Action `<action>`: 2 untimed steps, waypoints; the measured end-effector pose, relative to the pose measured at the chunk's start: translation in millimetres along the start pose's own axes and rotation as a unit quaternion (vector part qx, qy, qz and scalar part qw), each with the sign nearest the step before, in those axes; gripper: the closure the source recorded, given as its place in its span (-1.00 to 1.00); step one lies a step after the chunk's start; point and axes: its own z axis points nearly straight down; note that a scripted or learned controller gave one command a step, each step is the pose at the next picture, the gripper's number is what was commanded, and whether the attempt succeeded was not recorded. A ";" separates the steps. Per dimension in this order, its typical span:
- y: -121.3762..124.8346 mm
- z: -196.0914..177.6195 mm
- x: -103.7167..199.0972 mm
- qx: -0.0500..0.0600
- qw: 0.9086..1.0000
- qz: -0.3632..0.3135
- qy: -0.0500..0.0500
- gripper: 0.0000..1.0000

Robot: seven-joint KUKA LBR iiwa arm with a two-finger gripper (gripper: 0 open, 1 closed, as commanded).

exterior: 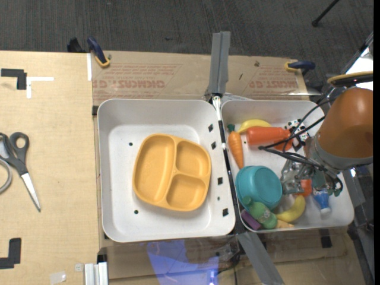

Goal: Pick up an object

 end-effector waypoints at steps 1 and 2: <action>9.4 5.6 23.5 0.011 1.000 0.002 -0.006 1.00; 6.0 8.6 -46.2 0.005 0.995 0.095 -0.002 1.00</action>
